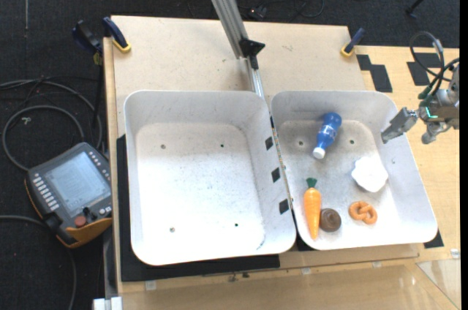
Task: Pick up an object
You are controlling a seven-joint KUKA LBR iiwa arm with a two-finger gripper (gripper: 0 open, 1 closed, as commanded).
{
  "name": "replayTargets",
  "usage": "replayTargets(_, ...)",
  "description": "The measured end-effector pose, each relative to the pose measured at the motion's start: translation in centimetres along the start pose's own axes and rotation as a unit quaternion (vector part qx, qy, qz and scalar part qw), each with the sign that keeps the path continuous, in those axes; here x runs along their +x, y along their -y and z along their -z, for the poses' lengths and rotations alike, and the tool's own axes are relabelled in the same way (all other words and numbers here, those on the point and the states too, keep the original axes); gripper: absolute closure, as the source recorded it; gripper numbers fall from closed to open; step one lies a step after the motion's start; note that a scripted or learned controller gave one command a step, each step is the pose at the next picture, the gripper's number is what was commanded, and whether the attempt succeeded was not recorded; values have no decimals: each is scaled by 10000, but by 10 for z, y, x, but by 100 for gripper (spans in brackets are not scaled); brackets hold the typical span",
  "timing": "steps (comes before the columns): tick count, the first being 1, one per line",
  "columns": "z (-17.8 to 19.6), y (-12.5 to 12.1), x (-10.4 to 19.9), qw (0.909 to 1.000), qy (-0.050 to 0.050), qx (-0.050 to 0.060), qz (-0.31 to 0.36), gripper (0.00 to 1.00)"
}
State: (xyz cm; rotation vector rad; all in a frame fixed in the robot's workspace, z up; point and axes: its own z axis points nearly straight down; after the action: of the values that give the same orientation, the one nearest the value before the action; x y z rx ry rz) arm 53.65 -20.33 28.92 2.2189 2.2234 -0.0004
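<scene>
Two white bins (146, 111) sit side by side on the counter (183, 53). My tool (417, 118) hangs over the right bin's (417, 184) outer rim; I cannot tell its spread.

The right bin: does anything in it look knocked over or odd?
Mildly: the blue bottle lies on its side, tilted, in the right bin. The carrot, pretzel and other items simply rest on the floor.

Carrot (312, 208), bottle (326, 134), right bin (409, 177)
</scene>
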Motion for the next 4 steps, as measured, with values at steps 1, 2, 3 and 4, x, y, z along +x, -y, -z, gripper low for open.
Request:
replayTargets(1, -45, 6, 3, 10000, -7, 22, -12, 0)
replayTargets(2, -108, 4, -1, 10000, -12, 32, -19, 0)
replayTargets(3, -172, 2, -1, 10000, -12, 31, -15, 0)
replayTargets(4, -158, 0, -2, 10000, 1, -8, -13, 100)
